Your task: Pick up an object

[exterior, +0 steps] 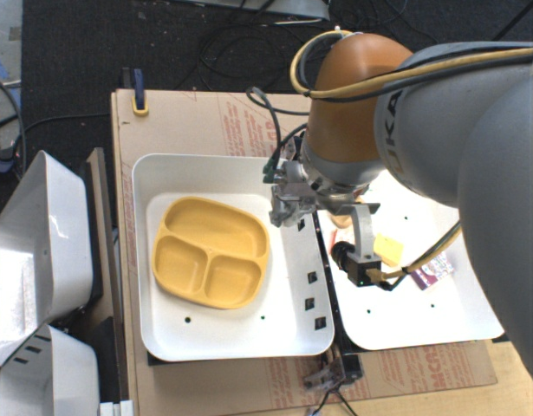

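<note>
Hand [292, 199] hung over the right rim of the left bin [162, 329], clenched or released not discernible; yellow divided plate [212, 251] lay flat just left of it, so pinching its raised near-side rim seemed wisest; red print on the cardboard surface [205, 120] was unreadable.

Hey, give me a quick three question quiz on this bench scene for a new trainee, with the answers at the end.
1. True or false: the yellow divided plate lies in the bin on the view's left.
2. How many compartments does that plate have? A two, B three, C five.
3. Fill in: the second bin holds a small block coloured ___.
Key: 1 true; 2 B; 3 yellow.
</note>
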You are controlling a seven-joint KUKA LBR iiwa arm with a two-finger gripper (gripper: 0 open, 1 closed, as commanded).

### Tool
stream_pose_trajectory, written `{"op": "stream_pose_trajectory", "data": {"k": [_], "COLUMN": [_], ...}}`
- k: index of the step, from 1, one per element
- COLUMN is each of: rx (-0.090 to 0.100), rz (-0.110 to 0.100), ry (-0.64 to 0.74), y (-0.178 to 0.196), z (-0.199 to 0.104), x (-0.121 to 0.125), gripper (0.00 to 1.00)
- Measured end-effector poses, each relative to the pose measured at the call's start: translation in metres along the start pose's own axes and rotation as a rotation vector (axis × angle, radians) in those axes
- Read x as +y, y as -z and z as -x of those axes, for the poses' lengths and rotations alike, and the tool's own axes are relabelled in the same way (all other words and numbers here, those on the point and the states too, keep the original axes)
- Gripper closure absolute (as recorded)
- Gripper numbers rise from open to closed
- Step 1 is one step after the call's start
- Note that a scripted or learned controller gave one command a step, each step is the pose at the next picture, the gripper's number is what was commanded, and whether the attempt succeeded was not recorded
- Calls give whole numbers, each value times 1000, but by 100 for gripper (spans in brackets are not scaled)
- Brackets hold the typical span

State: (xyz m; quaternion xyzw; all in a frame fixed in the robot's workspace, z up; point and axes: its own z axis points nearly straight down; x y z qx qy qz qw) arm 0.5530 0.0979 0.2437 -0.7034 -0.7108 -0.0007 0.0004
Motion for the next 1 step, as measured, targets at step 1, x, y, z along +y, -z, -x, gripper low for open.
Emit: {"op": "stream_pose_trajectory", "data": {"k": [1], "rx": [-2], "rz": [-1], "ry": [-7], "y": [0], "z": [4], "x": [0], "gripper": [0]}}
